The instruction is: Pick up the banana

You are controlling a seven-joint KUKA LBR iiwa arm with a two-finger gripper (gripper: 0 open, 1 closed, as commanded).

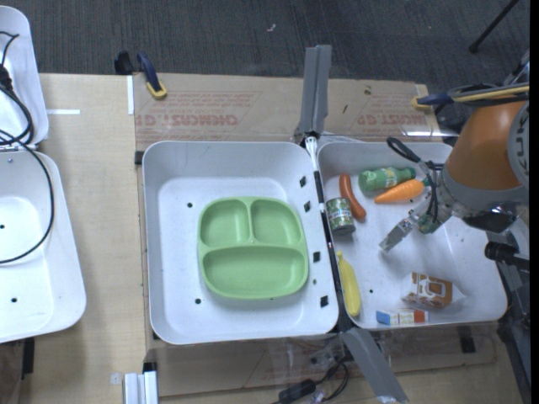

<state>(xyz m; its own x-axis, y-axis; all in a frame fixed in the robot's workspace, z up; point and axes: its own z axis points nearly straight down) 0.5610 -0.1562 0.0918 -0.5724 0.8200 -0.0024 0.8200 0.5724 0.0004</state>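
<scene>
1. We see the arm (488, 154) cut off by the right edge, its base out of frame.
2. We cannot tell how the gripper (396, 238) fingers stand; they are too small.
3. The print on the small box (402, 317) and the carton (431, 290) is too small to read.
</scene>
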